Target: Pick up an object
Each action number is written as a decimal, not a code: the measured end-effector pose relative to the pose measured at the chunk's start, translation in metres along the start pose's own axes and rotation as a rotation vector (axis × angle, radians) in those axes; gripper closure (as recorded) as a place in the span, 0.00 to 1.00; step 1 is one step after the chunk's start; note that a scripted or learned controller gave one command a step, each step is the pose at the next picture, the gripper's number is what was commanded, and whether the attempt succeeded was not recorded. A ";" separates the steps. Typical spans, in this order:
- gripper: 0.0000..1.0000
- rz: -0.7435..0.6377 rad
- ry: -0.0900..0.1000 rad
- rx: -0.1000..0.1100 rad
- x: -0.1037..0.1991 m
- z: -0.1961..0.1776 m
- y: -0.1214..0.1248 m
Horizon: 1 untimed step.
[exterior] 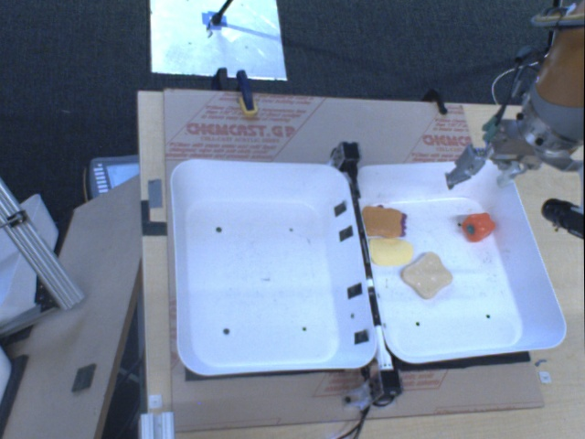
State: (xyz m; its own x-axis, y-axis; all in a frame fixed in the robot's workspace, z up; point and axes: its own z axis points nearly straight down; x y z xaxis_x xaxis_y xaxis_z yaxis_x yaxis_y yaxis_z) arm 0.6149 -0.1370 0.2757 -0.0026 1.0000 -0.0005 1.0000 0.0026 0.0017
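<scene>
The right bin (512, 323) holds several small objects. A red-orange pepper-like piece (476, 227) lies near its far right side. An orange block with a purple edge (384, 221) sits by the divider, with a flat yellow piece (391, 252) just in front of it. A beige, lumpy piece (427, 274) rests toward the middle. My gripper (483, 173) hangs over the far edge of the right bin, above and behind the red-orange piece. Its fingers are spread open and hold nothing.
The left bin (183, 245) lies beside the right one, joined by black clips along the divider (352, 236). Cardboard (302, 122) underlies both bins. A shiny square plate (219, 26) sits on the dark floor behind, and cables hang near the arm's wrist (512, 76).
</scene>
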 end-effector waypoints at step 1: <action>1.00 -0.003 0.000 -0.004 0.000 -0.011 0.001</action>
State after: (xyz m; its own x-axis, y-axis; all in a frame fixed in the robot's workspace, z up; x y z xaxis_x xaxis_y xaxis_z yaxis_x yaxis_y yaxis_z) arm 0.6159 -0.1369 0.2871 -0.0057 1.0000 -0.0008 1.0000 0.0057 0.0054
